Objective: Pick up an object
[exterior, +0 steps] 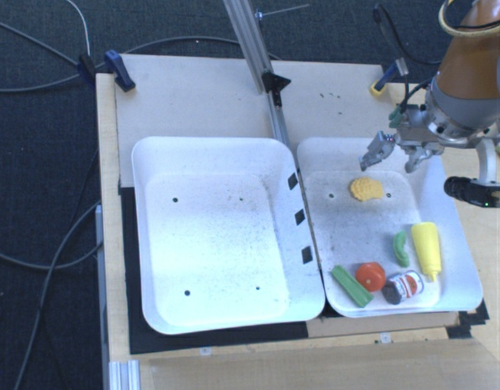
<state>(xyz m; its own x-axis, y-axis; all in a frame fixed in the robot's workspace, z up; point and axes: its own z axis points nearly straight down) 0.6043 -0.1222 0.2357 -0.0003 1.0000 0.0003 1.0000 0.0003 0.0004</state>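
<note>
And here we are with the claw (pixel 393 158) hanging over the far end of the right-hand bin (pixel 453 218), toward the bench's (pixel 193 96) far right corner. We can see its two fingers spread apart, pointing down, with nothing between them: one finger (pixel 376 152) on the left, the other (pixel 415 160) on the right. Just below the claw, apart from it, we spot a yellow crinkled piece (pixel 366 189) lying on the bin floor.

We look for writing now: the small red-and-white can (pixel 406 286) in the bin's near corner carries a label, but we cannot read it.

The arm (pixel 469 63) comes in from the right edge of the bench, its orange band above the grey wrist, the wrist tipped down toward the bin, with dark cables looping beside it.

Moving outward, along the bin's right wall we have a yellow bottle (pixel 427 249), a small green piece (pixel 401 249) just beside it on the left. Near the front rim sit an orange-red ball (pixel 370 276), a long green stick (pixel 350 286) touching it on the left, and the can on its right.

The left-hand bin (pixel 152 169) sits alongside, its floor speckled with dark marks. A blue clamp (pixel 119 70) grips the bench's far left corner, and a metal pole (pixel 248 35) slants up from between the bins.
</note>
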